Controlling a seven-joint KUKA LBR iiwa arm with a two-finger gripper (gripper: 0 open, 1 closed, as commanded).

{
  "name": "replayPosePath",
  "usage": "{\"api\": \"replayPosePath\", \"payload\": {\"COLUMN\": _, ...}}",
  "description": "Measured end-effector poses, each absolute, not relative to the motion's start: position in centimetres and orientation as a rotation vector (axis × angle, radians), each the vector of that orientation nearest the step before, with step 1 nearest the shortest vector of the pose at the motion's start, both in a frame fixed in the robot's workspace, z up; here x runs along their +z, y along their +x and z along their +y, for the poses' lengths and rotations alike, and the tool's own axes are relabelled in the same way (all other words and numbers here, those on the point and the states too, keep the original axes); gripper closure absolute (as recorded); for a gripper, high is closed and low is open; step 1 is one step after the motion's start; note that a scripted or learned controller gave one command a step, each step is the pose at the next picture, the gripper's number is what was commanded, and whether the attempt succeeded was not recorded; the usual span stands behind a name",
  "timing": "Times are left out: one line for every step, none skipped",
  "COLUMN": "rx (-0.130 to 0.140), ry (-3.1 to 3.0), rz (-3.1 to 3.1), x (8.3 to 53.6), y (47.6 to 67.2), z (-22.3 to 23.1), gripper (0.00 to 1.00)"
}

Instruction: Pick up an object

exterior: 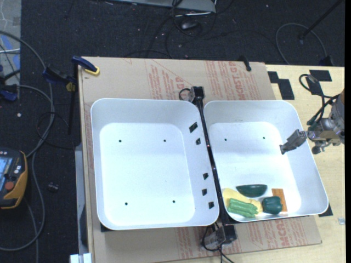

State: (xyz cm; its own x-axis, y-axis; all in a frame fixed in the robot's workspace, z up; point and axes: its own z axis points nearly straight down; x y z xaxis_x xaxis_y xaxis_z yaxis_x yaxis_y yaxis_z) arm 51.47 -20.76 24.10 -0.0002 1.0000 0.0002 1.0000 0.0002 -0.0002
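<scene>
Where the right bin (307,163) dips, perhaps five objects (255,199), clustered.

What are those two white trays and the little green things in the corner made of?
The white bins look like moulded plastic: smooth, matte, rounded corners. The light green piece and the dark green piece seem to be toy-like plastic or rubber, judging by their flat, even colour; too small to be sure. The board beneath looks like printed brown cardboard.

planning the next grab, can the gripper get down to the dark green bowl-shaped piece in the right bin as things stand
Probably yes. The gripper hangs over the right bin, nothing lies on the dark green bowl-shaped piece, though a yellow piece crowds it.
</scene>
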Motion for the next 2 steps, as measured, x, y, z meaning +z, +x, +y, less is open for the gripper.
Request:
{"api": "replayPosePath", "payload": {"rx": 0.0, "ry": -2.221, "rz": -2.221, "x": 24.1, "y": 51.5, "z": -20.8, "gripper": 0.0}}
{"api": "replayPosePath", "payload": {"rx": 0.002, "ry": -2.218, "rz": -2.22, "x": 19.4, "y": 51.1, "z": -19.9, "gripper": 0.0}}
